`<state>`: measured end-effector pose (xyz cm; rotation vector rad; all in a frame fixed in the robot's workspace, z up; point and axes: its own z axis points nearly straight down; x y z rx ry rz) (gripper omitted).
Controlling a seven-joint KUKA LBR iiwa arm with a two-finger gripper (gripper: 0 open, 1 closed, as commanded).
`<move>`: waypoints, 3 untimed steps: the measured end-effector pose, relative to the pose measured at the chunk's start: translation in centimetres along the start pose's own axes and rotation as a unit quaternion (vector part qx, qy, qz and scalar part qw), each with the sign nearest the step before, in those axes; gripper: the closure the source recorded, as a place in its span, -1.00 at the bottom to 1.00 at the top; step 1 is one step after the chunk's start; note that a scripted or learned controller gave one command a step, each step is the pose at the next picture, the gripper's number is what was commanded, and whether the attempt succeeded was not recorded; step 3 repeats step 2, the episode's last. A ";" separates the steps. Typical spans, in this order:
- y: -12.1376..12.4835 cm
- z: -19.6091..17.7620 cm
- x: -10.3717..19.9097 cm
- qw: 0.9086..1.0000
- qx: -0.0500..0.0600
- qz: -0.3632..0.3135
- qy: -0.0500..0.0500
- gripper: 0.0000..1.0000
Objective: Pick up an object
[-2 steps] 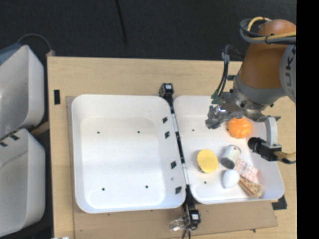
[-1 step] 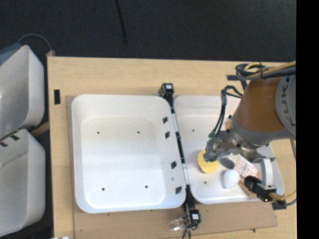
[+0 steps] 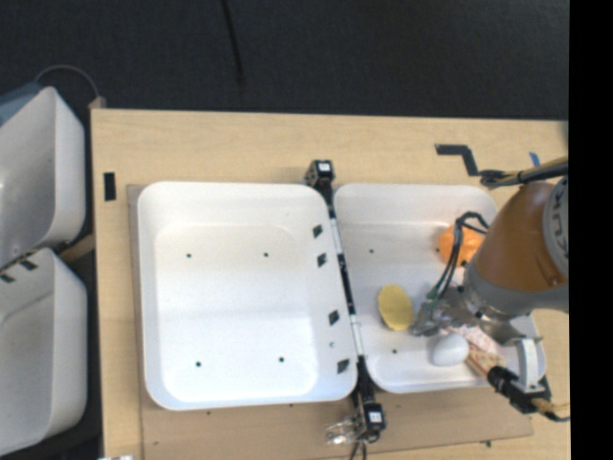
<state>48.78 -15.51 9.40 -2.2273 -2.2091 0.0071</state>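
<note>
In the right bin [image 3: 383, 209] lie a flat yellow oval object [image 3: 394, 307], an orange object [image 3: 454, 242] partly behind the arm, and a small white rounded object [image 3: 446, 353] near the front wall. My gripper [image 3: 427, 321] hangs low in this bin, just right of the yellow oval and just above the white object. The arm's orange band [image 3: 512, 247] covers much of the bin's right side. A pale pink item [image 3: 481, 351] shows beside the white object, partly hidden.
The left bin [image 3: 230, 295] lies beside the right one, split from it by a black-clipped divider [image 3: 339, 276]. White boxes [image 3: 34, 257] stand off the bench at the left. A black bracket [image 3: 458, 155] lies on the bench behind the right bin.
</note>
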 end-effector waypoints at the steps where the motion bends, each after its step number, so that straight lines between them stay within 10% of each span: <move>1: 7.7 -14.6 3.0 1.000 -0.011 -0.008 -0.002 1.00; 2: -0.3 -8.4 -0.9 1.000 0.003 0.000 0.000 1.00; 3: -0.3 -8.4 -0.9 1.000 0.003 0.000 0.000 1.00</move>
